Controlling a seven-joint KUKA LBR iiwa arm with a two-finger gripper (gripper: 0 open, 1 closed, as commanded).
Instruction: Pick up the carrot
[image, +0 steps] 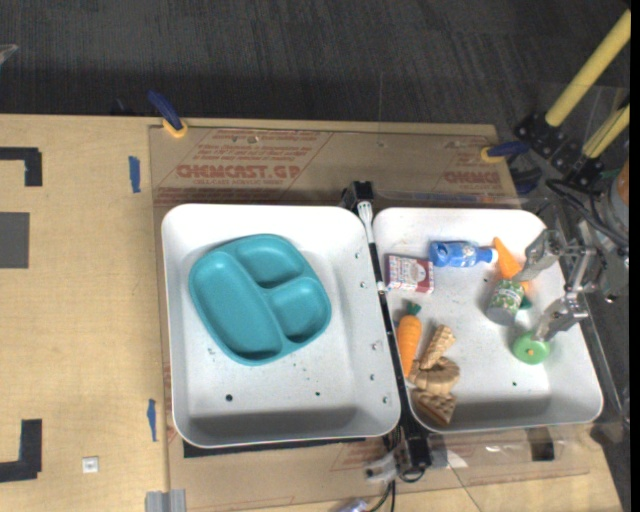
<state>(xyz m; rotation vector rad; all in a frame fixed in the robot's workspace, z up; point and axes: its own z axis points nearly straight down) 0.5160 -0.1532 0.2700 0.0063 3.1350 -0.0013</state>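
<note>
Two shallow white plastic bins are seen side by side on a tan bench, viewed from above at a slant; the left bin (190, 400) is occupied by a teal plastic divided plate (260, 297), set near its middle.

The small orange carrot with a green top (409, 337) is found in the right bin (570, 395), lying close against the bin's left wall with its green end pointed away from the camera; it is flanked on its right by a cluster of tan ridged biscuit-like pieces (436, 373), which appear to touch it, though the contact cannot be made out for certain. A small white and maroon carton (409, 273) is placed just beyond the carrot; a blue and white bottle (460, 254) is laid on its side farther back, with an orange cone-shaped toy (509, 258) just beside its cap.

The metal two-finger gripper (557, 285) is positioned over the bin's right side, well apart from the carrot; its fingers are spread, with nothing between them; a green and grey object (507, 298) and a green ring-shaped toy (530, 348) are seen near it.
</note>
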